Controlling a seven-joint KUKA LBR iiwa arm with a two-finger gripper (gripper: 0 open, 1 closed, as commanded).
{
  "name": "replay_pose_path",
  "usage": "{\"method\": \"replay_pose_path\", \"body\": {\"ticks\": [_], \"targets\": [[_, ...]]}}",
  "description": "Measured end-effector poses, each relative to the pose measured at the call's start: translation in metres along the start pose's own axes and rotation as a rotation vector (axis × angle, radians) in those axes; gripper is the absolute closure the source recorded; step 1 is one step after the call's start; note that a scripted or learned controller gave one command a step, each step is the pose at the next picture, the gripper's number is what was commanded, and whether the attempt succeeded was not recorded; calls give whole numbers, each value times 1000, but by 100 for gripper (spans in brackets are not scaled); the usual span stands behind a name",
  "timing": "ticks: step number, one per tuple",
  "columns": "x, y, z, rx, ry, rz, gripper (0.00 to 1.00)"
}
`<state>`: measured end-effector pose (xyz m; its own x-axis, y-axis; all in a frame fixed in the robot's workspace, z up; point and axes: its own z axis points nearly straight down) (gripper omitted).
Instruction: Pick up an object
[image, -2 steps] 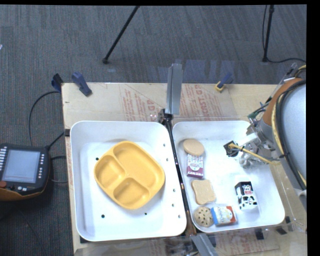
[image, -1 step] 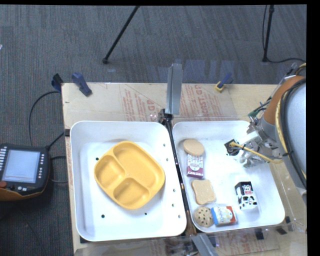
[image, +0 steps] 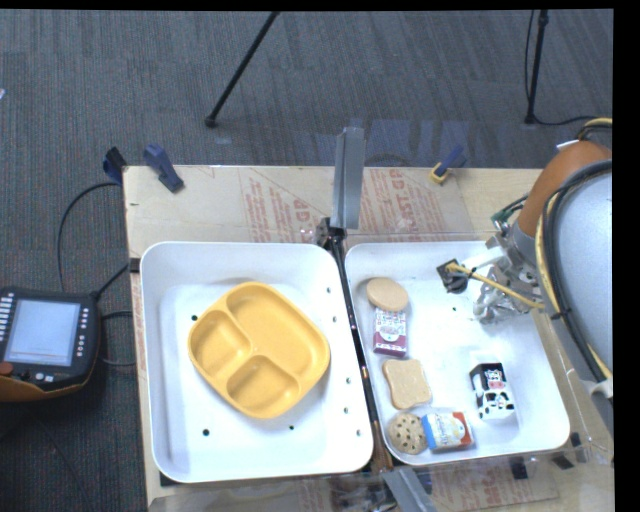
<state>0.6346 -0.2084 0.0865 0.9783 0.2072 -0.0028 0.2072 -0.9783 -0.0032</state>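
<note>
1. Arm position. I see the grey arm (image: 585, 260) entering from the right of the camera view, with the gripper (image: 493, 302) low over the upper right part of the right bin (image: 450, 345). I cannot tell whether the gripper is spread or pressed together, and I see nothing held in it.

2. Right bin contents. All items lie apart from the gripper.
- A round biscuit (image: 387, 294) lies at the upper left, near the wall between the bins.
- A dark red sachet (image: 390, 332) lies just below the biscuit.
- A slice of toast (image: 406, 383) lies below the sachet.
- A chocolate-chip cookie (image: 407, 432) lies at the lower left corner.
- A small blue and orange packet (image: 447, 430) lies just beside the cookie, to its right.
- A black and white cow-print carton (image: 492, 390) lies at the lower right, the item nearest below the gripper.

3. Left bin contents. The left bin (image: 180, 430) holds one yellow divided plate (image: 260, 348), set at a slant near its centre.

4. Surroundings. Both bins rest on the bench (image: 250, 200). A handheld control pendant (image: 45, 340) lies on the floor to the left.
</note>
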Motion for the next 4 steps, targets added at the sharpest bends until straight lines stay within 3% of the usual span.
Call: {"method": "replay_pose_path", "body": {"ticks": [4], "targets": [[1,-6,-36,6,-12,-26,100]]}}
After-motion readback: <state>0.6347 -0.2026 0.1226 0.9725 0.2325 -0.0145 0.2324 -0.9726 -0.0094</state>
